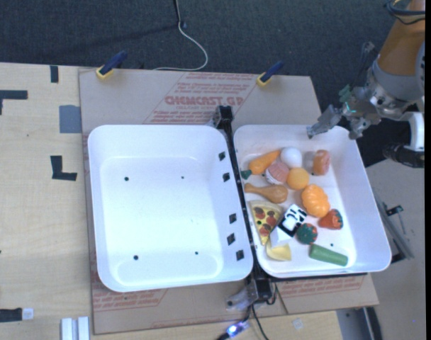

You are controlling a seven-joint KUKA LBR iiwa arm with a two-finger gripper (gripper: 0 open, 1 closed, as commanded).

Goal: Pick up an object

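red "chemcast" lettering marks the board point(201, 99) beneath the bins; hand point(322, 126) hovers, grip unclear.

Toy foods point(295, 204) lie heaped in the right bin point(364, 183)

A rounded orange band point(402, 42) is seen on the robot arm point(398, 62), with a grey ring point(396, 83) under it. Below that, a grey metal wrist block point(364, 108) with small dark and teal bits is seen. A thin grey gripper point(322, 126) is fixed at the end.
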